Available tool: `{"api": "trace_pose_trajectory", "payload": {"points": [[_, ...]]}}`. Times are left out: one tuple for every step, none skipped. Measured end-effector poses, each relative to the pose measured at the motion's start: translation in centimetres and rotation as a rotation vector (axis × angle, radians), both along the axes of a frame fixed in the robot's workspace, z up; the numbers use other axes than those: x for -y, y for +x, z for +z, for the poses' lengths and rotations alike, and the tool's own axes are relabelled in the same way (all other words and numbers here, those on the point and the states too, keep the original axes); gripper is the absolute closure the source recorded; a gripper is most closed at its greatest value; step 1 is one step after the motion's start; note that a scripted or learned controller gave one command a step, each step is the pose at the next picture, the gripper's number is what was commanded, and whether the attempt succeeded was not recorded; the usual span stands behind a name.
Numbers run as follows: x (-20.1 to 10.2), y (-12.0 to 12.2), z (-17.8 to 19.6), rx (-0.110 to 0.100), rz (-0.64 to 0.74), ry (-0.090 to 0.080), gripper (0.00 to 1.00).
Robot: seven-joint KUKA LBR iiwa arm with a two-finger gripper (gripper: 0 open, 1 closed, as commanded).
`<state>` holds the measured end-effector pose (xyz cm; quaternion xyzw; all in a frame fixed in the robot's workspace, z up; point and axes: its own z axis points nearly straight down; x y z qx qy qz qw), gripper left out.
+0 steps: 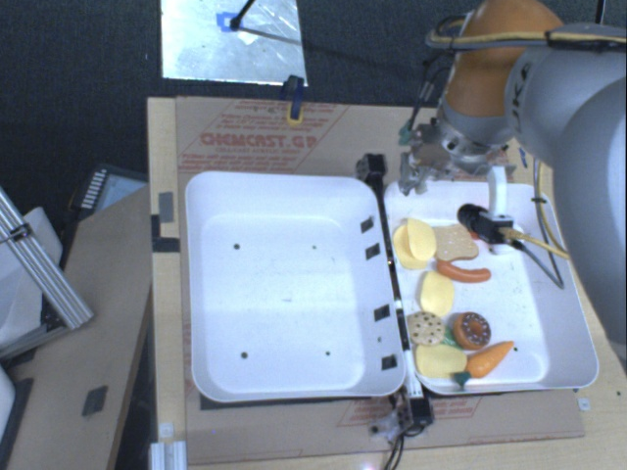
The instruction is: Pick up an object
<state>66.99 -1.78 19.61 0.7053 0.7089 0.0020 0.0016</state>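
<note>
My hand: my grey metal two-finger hand [411, 179] hangs over the far left corner of the right shallow white plastic bin [558, 336]; I cannot tell how it is set.
My arm: grey with an orange band [495, 42], reaching in from the right.
Toy food: all in the right bin, nearer the camera than my hand and apart from it.
Closest piece: a pale yellow round slice [413, 242], just below my hand.
Beside it: a tan bread-like slice [455, 242] and a red-orange sausage [462, 272].
Further down: another yellow oval piece [437, 293], a speckled round cookie [425, 328], a brown ring doughnut [472, 330], an orange carrot [488, 358] and a yellow piece [440, 361].
Left bin: the left shallow white plastic bin [284, 292] sits alongside on the bench [257, 137].
</note>
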Motion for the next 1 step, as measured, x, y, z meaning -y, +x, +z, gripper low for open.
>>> {"api": "trace_pose_trajectory", "payload": {"points": [[-6.88, 0.02, 7.23, 0.005, 0.006, 0.003, 1.0]]}}
